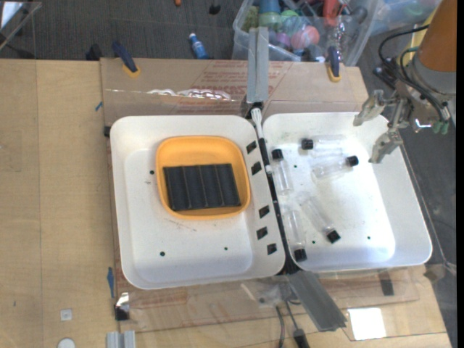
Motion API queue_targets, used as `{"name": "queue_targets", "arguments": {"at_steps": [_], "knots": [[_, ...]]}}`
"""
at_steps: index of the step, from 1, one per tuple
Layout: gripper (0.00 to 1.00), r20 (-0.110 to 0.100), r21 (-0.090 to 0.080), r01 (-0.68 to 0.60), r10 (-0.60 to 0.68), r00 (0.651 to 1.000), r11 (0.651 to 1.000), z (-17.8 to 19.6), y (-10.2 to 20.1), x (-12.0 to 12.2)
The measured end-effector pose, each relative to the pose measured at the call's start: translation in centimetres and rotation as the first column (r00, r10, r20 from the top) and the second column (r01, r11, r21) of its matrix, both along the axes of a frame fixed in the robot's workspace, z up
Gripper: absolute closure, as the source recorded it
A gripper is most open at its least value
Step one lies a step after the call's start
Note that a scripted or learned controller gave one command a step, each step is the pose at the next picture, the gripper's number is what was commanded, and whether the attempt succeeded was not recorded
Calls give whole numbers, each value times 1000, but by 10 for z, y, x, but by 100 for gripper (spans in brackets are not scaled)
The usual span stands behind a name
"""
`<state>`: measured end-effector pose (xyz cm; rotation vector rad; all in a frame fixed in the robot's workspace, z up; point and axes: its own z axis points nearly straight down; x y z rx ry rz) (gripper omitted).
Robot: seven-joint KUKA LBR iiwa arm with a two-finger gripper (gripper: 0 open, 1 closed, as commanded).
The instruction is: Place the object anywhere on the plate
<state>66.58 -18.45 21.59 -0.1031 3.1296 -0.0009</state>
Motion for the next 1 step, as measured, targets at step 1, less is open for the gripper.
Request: {"name": "queue_targets", "arguments": {"at_steps": [1], "knots": [[0,0,-2,-265,265,964,964,-9,-34,2]]}}
